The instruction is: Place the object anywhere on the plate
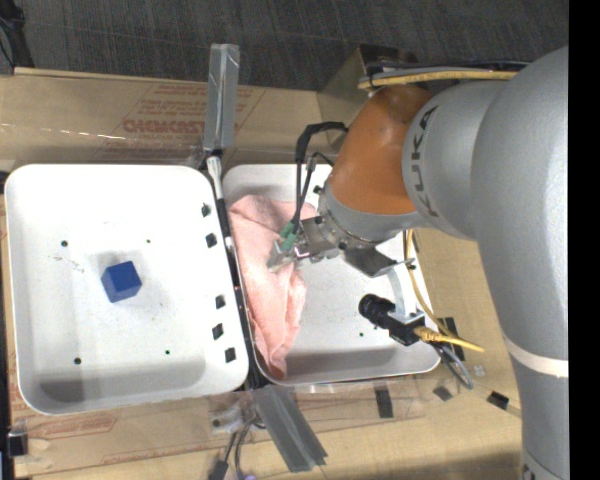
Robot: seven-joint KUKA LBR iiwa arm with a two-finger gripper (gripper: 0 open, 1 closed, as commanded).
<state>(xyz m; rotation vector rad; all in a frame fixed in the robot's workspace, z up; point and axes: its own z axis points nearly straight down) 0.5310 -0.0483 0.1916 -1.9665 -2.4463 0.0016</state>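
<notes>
A small blue cube (122, 280) lies in the left bin (100, 208), left of that bin's middle. My gripper (288, 246) hangs in the right bin (345, 353), low over a crumpled pink cloth (270, 303) that lies along that bin's left wall. The grey arm and its orange band (380, 168) cover the back and right of the right bin. The gripper's tip is small and partly hidden by the wrist, and nothing shows in its grasp. The cube is far to the gripper's left, across the divider between the bins.
A black fitting with a yellow cable (390, 316) hangs off the wrist over the right bin's floor. Grey brackets (220, 98) stand at the back and front of the seam between the bins. Cardboard (100, 108) lies behind the bins.
</notes>
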